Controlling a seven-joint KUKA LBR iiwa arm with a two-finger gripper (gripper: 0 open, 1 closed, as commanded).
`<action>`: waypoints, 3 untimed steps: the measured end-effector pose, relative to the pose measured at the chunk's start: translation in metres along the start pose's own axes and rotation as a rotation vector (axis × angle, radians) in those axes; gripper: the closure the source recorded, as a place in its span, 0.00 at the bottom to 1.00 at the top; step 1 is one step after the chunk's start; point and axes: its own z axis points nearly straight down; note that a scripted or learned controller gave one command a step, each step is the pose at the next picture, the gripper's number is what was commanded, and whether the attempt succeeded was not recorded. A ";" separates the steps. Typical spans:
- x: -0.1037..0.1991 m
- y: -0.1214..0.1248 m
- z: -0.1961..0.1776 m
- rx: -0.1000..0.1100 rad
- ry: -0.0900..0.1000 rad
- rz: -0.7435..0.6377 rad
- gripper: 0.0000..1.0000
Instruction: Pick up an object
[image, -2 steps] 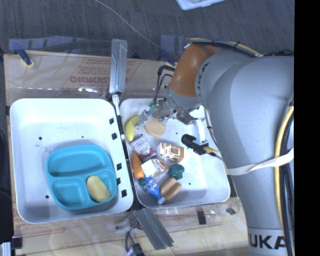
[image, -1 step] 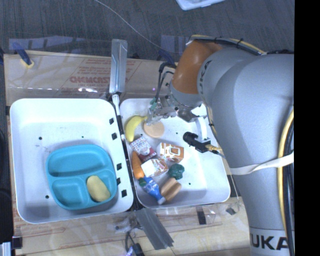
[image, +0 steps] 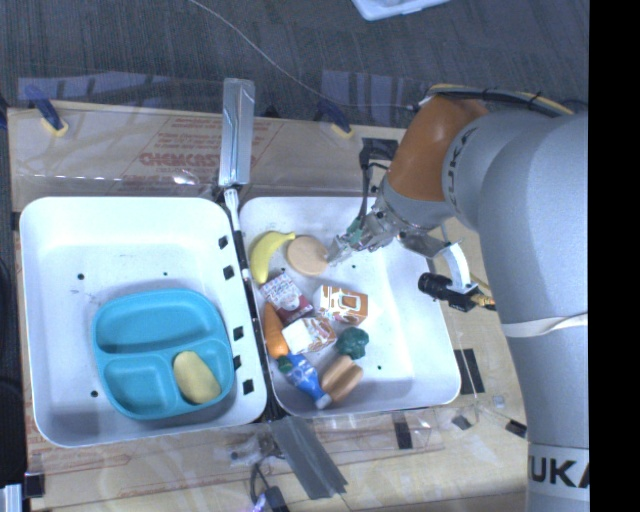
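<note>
Arm (image: 530, 200): closest to the lens, big and grey, reaching in over the right bin (image: 425, 370) from its right side.
Gripper (image: 352, 240): down inside the right bin, tip just beside the tan disc (image: 307, 256); whether it is spread or closed, I cannot tell, and nothing shows in its grip.
Pile: banana (image: 267, 252), disc, packets (image: 340, 305), carrot (image: 274, 333), all crowded at the bin's left side, so the gripper likely works the pile's edge.
Left bin (image: 60, 240): blue tray (image: 150, 330), potato (image: 197, 376) in its lower compartment.
Bench (image: 130, 150): brown, under clear sheet; dark floor beyond.
</note>
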 end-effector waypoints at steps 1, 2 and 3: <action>0.000 0.000 0.000 0.000 0.000 -0.001 0.00; -0.003 -0.016 0.012 -0.001 0.000 -0.207 0.00; 0.025 -0.058 0.017 -0.001 0.000 -0.184 0.00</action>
